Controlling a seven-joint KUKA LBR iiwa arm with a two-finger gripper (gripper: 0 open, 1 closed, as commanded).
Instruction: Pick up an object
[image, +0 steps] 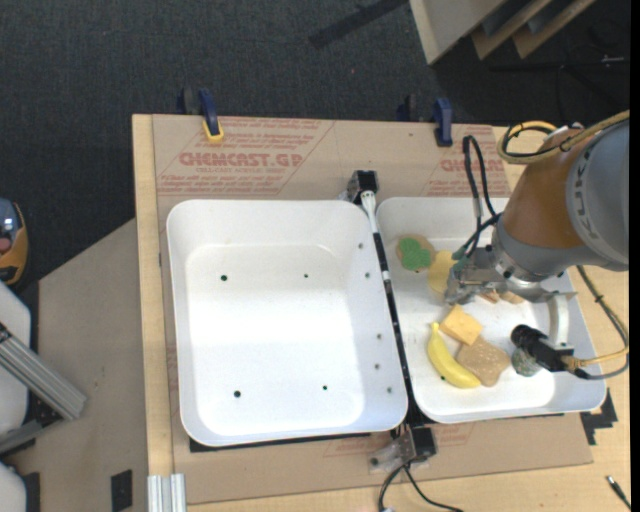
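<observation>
The hand (468, 285) hung low in the right bin (500, 405); its grip could not be told. Just below lay a yellow block (461, 326), a banana (450, 362) and a tan sponge (484, 362). They looked light and soft; the block's flat sides seemed likeliest to hold.

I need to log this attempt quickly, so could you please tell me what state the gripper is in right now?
Gripper: low in the right bin, beside the yellow block and green object; open or closed cannot be told, nor any hold.
</observation>
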